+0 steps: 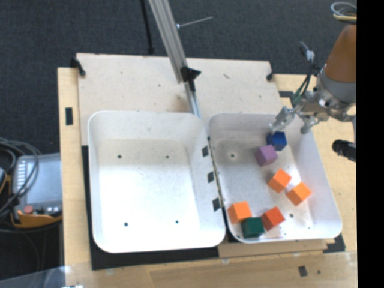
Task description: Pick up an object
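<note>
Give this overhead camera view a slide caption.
Gripper above blue cube in the right bin of coloured blocks.

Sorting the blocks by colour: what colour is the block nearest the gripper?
Blue. The block sits just below the gripper in the camera view.

The gripper [295, 120] hangs over the right bin [318, 221]. A blue block [277, 140] sits just below its fingers, a purple block [266, 155] beyond.
</note>
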Controlling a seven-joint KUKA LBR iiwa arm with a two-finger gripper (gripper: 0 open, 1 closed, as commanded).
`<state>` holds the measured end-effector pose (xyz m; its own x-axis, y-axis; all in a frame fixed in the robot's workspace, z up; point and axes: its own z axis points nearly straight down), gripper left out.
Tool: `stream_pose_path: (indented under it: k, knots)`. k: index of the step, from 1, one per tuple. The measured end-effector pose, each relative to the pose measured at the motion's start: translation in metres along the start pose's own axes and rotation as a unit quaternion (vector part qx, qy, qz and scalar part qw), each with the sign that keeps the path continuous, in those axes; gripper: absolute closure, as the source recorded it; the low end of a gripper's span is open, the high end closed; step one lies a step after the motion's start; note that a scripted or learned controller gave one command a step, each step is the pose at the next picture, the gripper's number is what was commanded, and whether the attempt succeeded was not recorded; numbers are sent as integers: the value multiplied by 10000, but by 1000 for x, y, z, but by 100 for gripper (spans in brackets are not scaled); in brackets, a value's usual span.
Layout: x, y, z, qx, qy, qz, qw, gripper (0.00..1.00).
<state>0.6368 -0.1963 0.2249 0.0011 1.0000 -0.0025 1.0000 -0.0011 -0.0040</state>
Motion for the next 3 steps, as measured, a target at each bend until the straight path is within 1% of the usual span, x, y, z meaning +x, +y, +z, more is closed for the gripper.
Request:
stream_pose_path:
  k: [1,2,3]
  knots:
    - [-6,-2,43,-1,1,3,10000,0]
    - [-6,1,105,1,3,1,10000,0]
    - [-7,3,90,-44,-3,4,10000,100]
